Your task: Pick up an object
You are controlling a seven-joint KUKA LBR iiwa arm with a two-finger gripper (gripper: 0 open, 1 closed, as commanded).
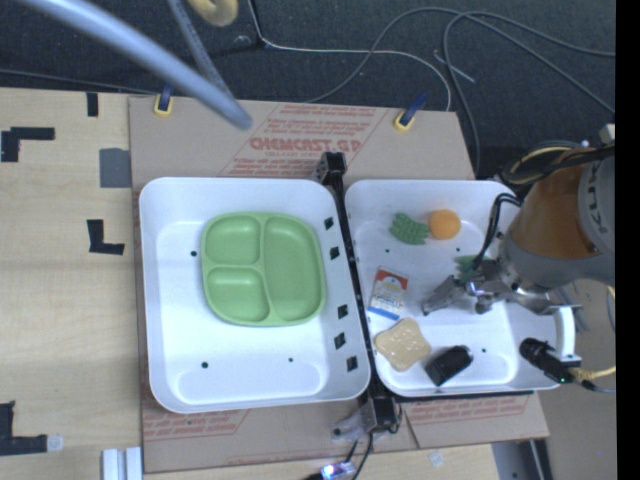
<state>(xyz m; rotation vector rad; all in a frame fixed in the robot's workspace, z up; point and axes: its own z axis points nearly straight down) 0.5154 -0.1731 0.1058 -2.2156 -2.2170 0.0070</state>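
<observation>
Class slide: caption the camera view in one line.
Gripper low in the right bin near a small packet; green tray in left bin.

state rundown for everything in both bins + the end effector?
green divided plate: flat in the left bin, compartments bare
orange ball: loose, right bin, beside green toy
green toy: lying loose
small packet: lying flat
tan sponge: lying flat, beside black object
black object: lying near the front wall
end effector: low over right bin, nothing seen in it
</observation>
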